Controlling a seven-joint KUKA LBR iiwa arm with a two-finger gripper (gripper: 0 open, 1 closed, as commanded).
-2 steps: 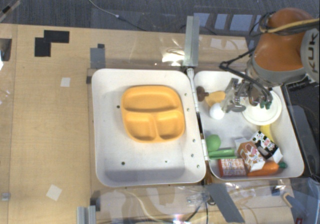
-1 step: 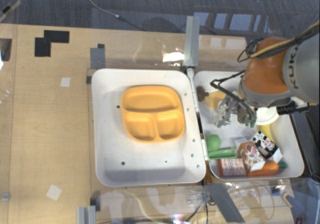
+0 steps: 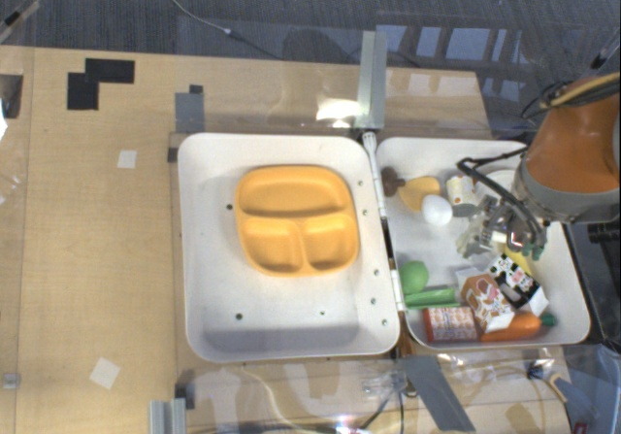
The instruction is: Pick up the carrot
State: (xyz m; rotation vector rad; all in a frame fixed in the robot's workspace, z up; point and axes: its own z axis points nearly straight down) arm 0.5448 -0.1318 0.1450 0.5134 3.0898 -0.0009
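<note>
Two shallow white bins sit side by side on the bench. Left bin (image 3: 209, 325) holds a yellow divided tray (image 3: 294, 218) w/ three compartments, sitting approx in the middle, slightly toward the back. Right bin (image 3: 577, 320) is crowded w/ small items. The carrot (image 3: 519, 327) lies along the front edge of the right bin, near its front-right corner, orange w/ a bit of green at its right end, lying roughly flat & parallel to the front wall. Just left of it, touching or nearly so, is a red-labelled packet (image 3: 452, 323); a small box w/ a picture on it (image 3: 487, 296) leans right behind the carrot. A green item (image 3: 419, 282) sits at the bin's left side by the divider, a white egg (image 3: 437, 212) & a pale yellow item (image 3: 420, 191) further back (near the back-left corner). A black-and-white patterned piece (image 3: 514, 277) lies just behind the carrot's right half. The arm (image 3: 572, 155) comes in from the right over the right bin, orange band visible; the gripper (image 3: 493, 233) hangs above the bin's middle, behind the carrot & apart from it. Nothing seen between its fingers; can't tell whether it's open or closed from this angle
</note>
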